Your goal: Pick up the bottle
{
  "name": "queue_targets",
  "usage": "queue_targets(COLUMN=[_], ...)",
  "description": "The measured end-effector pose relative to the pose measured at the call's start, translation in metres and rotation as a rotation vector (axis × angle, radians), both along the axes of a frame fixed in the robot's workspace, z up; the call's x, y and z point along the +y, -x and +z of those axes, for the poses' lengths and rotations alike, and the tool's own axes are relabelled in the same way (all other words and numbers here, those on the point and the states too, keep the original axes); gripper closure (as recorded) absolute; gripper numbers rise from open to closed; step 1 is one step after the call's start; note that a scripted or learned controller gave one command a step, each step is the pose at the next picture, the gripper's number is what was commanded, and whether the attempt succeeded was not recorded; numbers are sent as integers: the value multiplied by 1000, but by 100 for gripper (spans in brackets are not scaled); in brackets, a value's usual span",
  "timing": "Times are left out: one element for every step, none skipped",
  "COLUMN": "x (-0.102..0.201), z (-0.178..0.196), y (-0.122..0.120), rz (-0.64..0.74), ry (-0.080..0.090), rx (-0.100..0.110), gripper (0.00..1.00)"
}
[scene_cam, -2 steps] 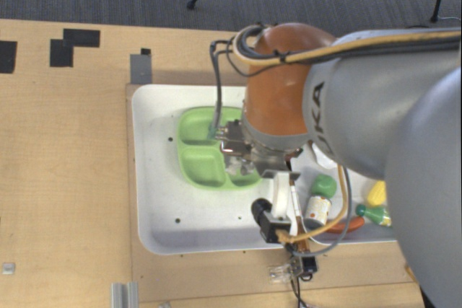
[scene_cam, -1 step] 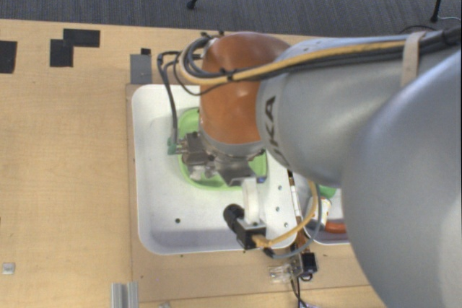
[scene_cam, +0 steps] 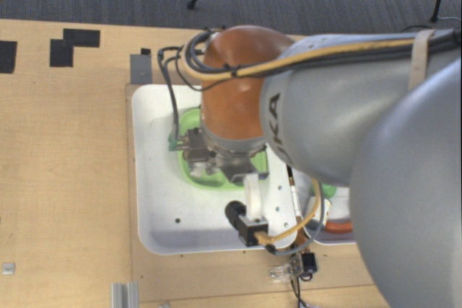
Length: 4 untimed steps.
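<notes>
1. Grey arm (scene_cam: 361, 119) reaching in from the right of the frame, covering most of the right half; orange band (scene_cam: 234, 83) near the upper middle.
2. Wrist hanging over the left white bin (scene_cam: 155, 177), which lies at the middle of the frame on the tan bench (scene_cam: 65, 169).
3. Gripper (scene_cam: 209, 155) hidden under the wrist; cannot tell its state.
4. Green thing (scene_cam: 191, 173) showing as a curved rim around and below the wrist, inside the left bin; too hidden to say whether it is the bottle.
5. Black cables (scene_cam: 173, 83) looping from the orange band down toward the wrist.
6. Yellow cable (scene_cam: 289, 231) and black connector (scene_cam: 242, 220) near the bin's lower edge.
7. Orange-red bit (scene_cam: 339, 227) and a green bit (scene_cam: 328, 191) peeking out at the lower right, beside the arm, in the right bin.
8. Black marks (scene_cam: 72, 47) on the bench at upper left.
</notes>
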State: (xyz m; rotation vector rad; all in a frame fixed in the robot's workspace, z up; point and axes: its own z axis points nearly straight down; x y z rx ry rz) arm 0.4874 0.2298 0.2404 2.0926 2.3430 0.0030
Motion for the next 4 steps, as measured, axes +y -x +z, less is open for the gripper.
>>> queue_targets(x=[-42, -88, -135, -65], z=[-146, 62, -42, -37], y=[1, 0, 1, 1], rz=[-383, -349, -615, -472], ry=[1, -1, 0, 0], rx=[3, -2, 3, 2], gripper=[100, 100, 100, 100])
